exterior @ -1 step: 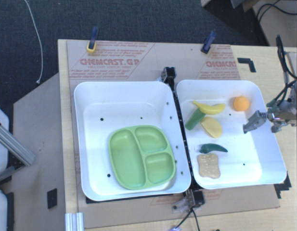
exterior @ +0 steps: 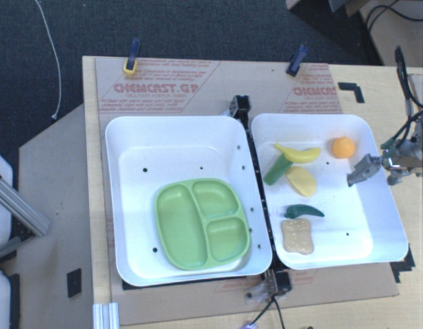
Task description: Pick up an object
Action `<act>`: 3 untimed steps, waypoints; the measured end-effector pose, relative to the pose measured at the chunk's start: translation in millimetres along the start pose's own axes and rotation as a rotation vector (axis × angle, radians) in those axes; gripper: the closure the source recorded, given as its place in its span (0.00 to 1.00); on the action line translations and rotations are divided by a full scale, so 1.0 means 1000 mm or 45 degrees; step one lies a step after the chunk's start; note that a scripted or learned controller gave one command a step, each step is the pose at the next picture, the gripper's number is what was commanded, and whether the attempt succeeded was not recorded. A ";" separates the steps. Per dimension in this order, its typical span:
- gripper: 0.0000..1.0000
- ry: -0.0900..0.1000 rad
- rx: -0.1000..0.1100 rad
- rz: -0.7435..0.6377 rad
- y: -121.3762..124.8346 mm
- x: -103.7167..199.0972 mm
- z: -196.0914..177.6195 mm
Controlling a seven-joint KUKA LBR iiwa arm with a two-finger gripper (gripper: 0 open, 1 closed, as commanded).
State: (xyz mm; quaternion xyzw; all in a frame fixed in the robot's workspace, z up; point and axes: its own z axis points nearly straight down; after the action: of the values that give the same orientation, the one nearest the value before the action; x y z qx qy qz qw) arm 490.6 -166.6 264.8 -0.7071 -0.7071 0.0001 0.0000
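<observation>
Jaws (exterior: 355, 177) hang over the right bin's (exterior: 376, 252) edge, and I cannot tell their state; I judge this the approach, with the orange (exterior: 343, 147) nearest, just beyond; next move needs descent over one item.

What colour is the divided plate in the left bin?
Light green; the divided plate shows plainly in the camera view.

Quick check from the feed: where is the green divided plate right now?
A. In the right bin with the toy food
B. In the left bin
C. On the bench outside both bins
B: the green plate lies flat in the left bin, apart from the food.
</observation>
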 end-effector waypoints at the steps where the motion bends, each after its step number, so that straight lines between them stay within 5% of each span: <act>1: 0.00 0.003 0.007 0.000 0.010 0.001 0.050; 3: 0.00 0.005 0.009 0.000 0.005 0.013 0.159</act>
State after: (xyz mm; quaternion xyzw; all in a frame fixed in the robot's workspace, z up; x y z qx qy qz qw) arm 495.7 -153.3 105.4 -0.7070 -0.7072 0.0014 0.0038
